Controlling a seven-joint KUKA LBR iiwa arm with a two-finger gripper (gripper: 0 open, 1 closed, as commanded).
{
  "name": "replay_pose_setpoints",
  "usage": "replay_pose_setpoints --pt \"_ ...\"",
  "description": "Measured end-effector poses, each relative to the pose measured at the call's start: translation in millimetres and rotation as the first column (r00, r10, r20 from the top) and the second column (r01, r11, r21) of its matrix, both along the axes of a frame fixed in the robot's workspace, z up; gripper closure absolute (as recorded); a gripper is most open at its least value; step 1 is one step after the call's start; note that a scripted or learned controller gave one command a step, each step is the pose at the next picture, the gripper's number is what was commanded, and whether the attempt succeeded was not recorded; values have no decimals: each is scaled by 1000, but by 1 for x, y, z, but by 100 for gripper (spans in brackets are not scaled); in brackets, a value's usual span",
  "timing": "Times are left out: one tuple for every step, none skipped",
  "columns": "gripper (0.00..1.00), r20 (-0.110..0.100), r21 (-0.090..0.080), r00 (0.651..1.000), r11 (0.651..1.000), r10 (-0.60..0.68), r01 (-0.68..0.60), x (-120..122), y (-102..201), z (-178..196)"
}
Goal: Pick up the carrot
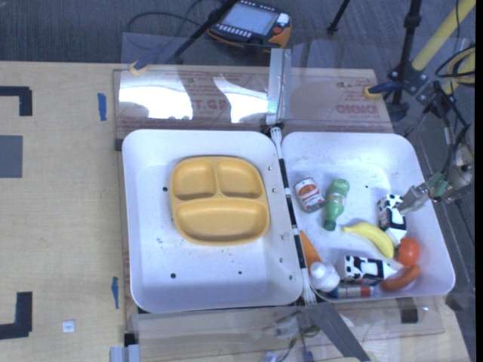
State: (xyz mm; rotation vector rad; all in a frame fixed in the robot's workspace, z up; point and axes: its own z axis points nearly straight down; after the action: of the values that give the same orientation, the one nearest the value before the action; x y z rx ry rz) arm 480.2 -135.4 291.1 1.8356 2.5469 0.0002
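Note:
The carrot [307, 247] is a small orange wedge lying against the left wall of the right bin [355, 153], pointing toward the front. A white round-topped bottle [324, 277] covers its lower end. My gripper [416, 196] reaches in from the right edge, low over the right side of that bin. It is far from the carrot, just above and right of a black-and-white cow-patterned toy [391, 212]. I see nothing held in it.
The right bin also holds a small can [308, 194], a green bottle [334, 202], a banana [371, 236], a tomato [407, 251], a red sausage-shaped thing [401, 277] and a second cow-patterned item [364, 268]. A yellow divided plate [219, 199] sits in the left bin [143, 225].

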Motion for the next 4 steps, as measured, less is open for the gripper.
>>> replay_pose_setpoints --pt "100 4 -4 977 977 212 -212 7 -29 57" --pt "100 -1 1 880 880 475 -475 55 -48 -11" --pt "100 4 -5 965 965 262 -262 39 -88 20" --pt "100 4 -4 917 917 400 -400 132 -81 -72"
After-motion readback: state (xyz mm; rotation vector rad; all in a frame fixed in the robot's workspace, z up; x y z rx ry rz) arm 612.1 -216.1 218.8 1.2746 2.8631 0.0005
